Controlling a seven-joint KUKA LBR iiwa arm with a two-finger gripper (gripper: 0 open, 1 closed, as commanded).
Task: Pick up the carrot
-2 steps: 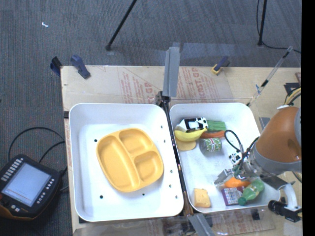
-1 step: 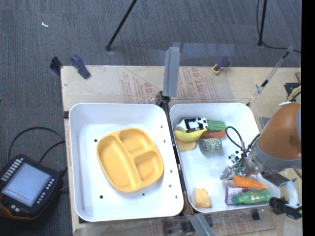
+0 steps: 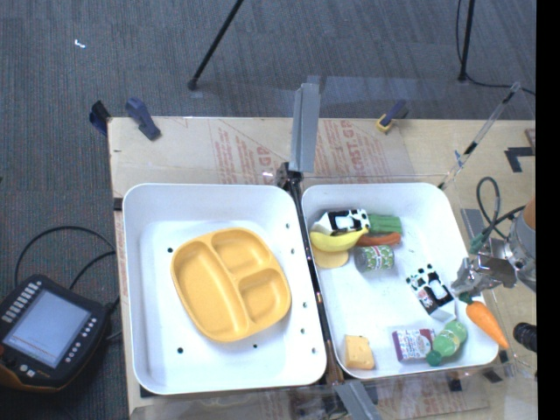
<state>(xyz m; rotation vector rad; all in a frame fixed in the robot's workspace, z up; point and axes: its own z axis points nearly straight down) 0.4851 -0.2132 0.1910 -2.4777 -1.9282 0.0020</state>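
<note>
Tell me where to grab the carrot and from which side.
Grip the carrot across its thick orange middle, coming from above. It lies slanted on the right bin's rim, stem end near the hand, so fingers should close across its narrow width.

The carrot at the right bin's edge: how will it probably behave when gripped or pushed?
The carrot looks like a smooth, glossy toy, so it is probably stiff, light and somewhat slippery. Its tapered, rounded shape may let it roll or pivot when pushed. It lies at the right bin's rim, so a nudge could tip it off.
</note>
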